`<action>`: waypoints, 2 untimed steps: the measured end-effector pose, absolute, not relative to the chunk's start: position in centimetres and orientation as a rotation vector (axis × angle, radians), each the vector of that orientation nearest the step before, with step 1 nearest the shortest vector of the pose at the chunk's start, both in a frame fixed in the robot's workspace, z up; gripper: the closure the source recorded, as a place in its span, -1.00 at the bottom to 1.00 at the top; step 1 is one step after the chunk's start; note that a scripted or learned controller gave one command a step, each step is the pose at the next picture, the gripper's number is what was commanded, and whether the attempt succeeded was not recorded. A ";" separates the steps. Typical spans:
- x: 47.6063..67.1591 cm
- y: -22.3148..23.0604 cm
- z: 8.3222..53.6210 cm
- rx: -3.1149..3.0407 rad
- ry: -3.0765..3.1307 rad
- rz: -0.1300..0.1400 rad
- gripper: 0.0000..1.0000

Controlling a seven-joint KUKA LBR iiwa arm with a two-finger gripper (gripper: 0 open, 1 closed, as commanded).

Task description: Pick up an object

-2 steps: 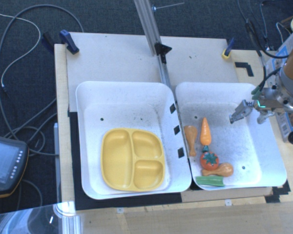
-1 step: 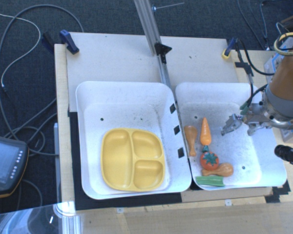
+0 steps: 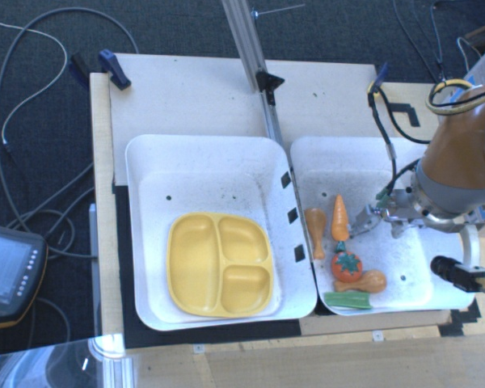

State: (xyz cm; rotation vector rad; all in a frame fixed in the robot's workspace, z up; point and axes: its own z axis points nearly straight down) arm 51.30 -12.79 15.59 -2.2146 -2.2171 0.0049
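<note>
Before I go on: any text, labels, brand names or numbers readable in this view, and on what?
None can be read.
Handheld screen unit on the floor at the left: its display is too small and blurred to make out.
Black marks on the rim between the two bins: plain tabs, no letters.
Yellow divided plate, the carrot and the other toy food, and the gripper: no lettering visible.

Two white bins [image 3: 145, 168], one yellow tray [image 3: 221, 263], five toy foods [image 3: 339, 217].
</note>
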 end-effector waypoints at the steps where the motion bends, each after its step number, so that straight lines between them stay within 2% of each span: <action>1: 50.8 -13.3 9.8 -2.224 -2.218 -0.001 -1.00; 2: 51.0 -13.3 11.2 -2.226 -2.225 -0.007 1.00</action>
